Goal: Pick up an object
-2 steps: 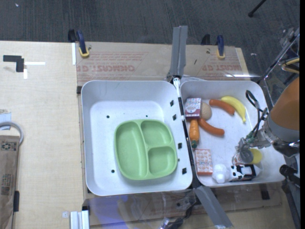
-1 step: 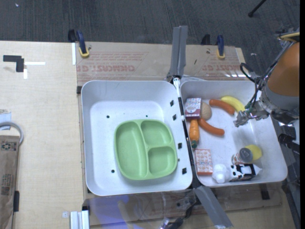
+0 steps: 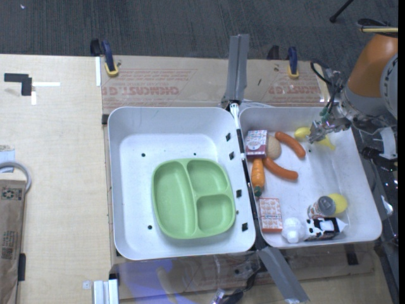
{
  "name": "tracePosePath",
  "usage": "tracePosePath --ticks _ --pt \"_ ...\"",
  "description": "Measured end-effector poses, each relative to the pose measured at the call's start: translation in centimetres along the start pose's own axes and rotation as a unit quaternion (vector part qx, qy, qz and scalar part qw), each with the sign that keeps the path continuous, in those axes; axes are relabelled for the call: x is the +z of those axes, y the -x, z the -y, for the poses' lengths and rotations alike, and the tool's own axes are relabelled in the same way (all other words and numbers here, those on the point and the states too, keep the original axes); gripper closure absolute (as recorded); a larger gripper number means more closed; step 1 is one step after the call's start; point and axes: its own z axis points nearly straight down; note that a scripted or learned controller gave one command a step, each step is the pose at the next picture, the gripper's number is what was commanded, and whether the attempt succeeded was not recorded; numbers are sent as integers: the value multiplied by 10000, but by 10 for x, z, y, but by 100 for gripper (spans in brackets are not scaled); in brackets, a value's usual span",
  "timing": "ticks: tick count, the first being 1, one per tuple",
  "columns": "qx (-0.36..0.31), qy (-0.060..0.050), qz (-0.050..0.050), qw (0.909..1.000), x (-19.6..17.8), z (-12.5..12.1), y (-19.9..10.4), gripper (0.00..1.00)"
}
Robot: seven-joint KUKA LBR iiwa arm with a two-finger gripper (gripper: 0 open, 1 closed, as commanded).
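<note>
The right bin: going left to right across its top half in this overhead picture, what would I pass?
Small red carton → upper sausage → yellow toy → the arm's tool, hovering by the yellow toy.

Two bins sit side by side on the worktop (image 3: 57,170). The left bin (image 3: 126,170) holds a divided plate (image 3: 193,198) at frame centre. The right bin (image 3: 354,189) holds sausages (image 3: 291,144), a carrot (image 3: 257,173), cartons (image 3: 270,214) and a bottle (image 3: 329,204) lower right.
</note>
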Motion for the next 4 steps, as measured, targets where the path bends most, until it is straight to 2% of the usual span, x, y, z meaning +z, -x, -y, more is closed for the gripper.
tracePosePath --ticks 1,2,3,4 --pt "-369 10 5 9993 7 -2 -61 0" --pt "-992 1 -2 9951 8 45 -99 0" --pt "-546 -3 -4 9985 8 104 -99 0" --pt "-875 0 -2 9962 8 102 -131 0"
